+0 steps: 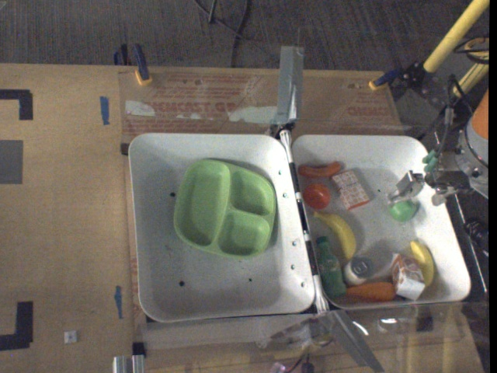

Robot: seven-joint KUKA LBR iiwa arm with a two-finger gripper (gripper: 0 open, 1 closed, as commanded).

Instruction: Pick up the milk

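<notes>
The milk (405,277) is a small white and orange carton lying tilted in the front right corner of the right bin (380,150). It rests between a carrot (371,291) and a small yellow banana (423,261). My gripper (423,192) hovers over the right side of that bin, well behind the milk and just above a pale green piece (404,210). Its fingers stand apart and open, with nothing between them.
The right bin also holds a sausage (320,169), a tomato (316,196), a red checked box (351,189), a large banana (339,233), a green bottle (329,267) and a can (359,270). A green divided plate (225,207) lies in the left bin (155,247).
</notes>
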